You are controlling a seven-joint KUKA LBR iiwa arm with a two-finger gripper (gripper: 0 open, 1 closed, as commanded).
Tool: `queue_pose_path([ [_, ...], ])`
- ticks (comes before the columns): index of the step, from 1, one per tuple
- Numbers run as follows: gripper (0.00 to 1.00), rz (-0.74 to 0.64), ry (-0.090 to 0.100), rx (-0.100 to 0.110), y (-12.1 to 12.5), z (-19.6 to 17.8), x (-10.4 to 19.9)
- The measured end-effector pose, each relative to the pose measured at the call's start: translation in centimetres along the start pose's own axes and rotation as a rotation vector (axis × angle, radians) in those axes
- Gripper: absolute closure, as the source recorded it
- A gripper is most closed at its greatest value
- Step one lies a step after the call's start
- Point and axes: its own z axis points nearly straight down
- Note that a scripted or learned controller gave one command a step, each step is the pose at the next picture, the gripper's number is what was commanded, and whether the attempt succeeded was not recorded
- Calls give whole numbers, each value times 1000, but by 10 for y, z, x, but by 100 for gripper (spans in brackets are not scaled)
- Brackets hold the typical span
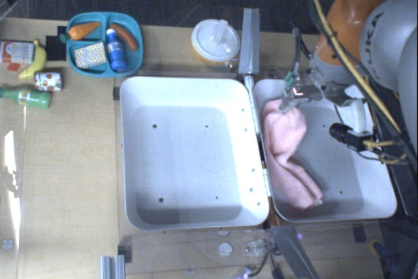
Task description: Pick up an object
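Fingers [292, 98] at top end of pink cloth [287, 157], right bin [366, 206].

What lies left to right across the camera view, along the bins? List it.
Left bin → pink cloth in the right bin → gripper at the cloth's top end, arm to its right.

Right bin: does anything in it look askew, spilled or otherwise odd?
Nothing looks damaged or spilled. The pink cloth lies crumpled along the left wall of the right bin, one end bunched up toward the hand at the bin's top edge. Whether the hand grips it cannot be told.
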Motion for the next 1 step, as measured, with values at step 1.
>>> queue_pose_path([
  [1, 100, -106, -1, 2, -6, 1, -30],
])
